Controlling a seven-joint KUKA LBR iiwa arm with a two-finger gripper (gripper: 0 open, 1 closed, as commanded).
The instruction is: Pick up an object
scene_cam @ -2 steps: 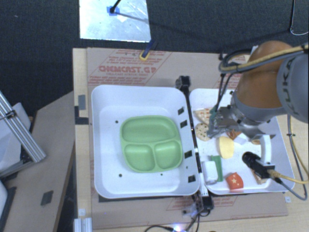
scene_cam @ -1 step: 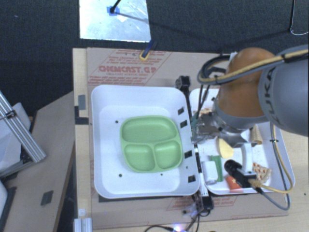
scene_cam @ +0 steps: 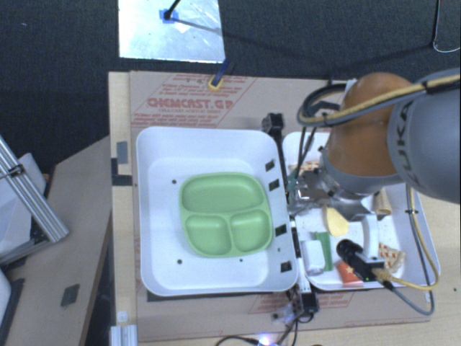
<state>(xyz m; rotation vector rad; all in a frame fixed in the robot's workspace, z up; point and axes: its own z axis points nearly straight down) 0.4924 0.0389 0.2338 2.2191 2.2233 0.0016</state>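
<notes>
Camera view, arm (scene_cam: 382, 143) hiding gripper, perhaps over right bin (scene_cam: 421, 229)

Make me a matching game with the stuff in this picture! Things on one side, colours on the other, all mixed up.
Things:
1. divided tray in the left bin
2. band above the arm's wrist
3. left bin
4. floor mat behind the bench

Colours:
A. white
B. dark
C. green
D. orange

Right pairs: 1-C, 2-D, 3-A, 4-B
</notes>
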